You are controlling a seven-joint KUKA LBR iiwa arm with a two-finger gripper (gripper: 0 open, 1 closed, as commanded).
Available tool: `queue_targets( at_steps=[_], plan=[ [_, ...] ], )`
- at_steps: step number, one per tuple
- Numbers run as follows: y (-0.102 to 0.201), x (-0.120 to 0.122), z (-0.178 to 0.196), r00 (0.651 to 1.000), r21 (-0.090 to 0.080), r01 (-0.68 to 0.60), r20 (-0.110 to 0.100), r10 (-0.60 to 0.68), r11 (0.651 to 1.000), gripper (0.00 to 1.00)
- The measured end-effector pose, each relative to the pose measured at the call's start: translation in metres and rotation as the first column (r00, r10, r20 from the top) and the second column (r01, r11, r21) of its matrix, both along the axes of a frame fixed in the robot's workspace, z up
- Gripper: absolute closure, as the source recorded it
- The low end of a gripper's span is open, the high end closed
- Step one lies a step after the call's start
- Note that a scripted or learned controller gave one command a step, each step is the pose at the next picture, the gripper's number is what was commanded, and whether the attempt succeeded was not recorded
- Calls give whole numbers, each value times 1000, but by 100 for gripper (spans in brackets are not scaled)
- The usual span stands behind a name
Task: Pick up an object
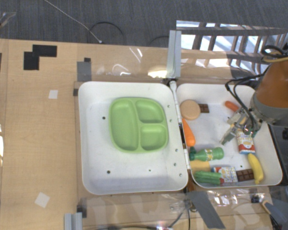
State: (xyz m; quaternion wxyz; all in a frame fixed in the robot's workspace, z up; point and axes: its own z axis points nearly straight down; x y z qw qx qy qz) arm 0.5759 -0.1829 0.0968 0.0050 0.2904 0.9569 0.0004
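Camera view is showing two white bins sitting side by side on the wooden bench [33, 128]. Left bin [93, 176] is holding one green divided plate [138, 124], lying flat near its centre. Right bin [273, 169] is holding the pickable objects: a round tan disc [190, 110] near its far-left corner, an orange carrot [188, 134] along its left wall, a green bottle [207, 154], a yellow corn piece [200, 165], and a green vegetable [207, 177] toward its near-left corner, a yellow banana [256, 167] at its near-right corner, and a small labelled bottle [245, 143] near its right wall. Gripper [236, 128] is hovering just beside that bottle, fingers spread narrowly, gripping nothing.
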Motion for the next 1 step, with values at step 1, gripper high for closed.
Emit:
queue_targets(
  at_steps=[1],
  plan=[
    [8,-12,-7,1000,-2,21,4,-21,1000,0]
  ],
)
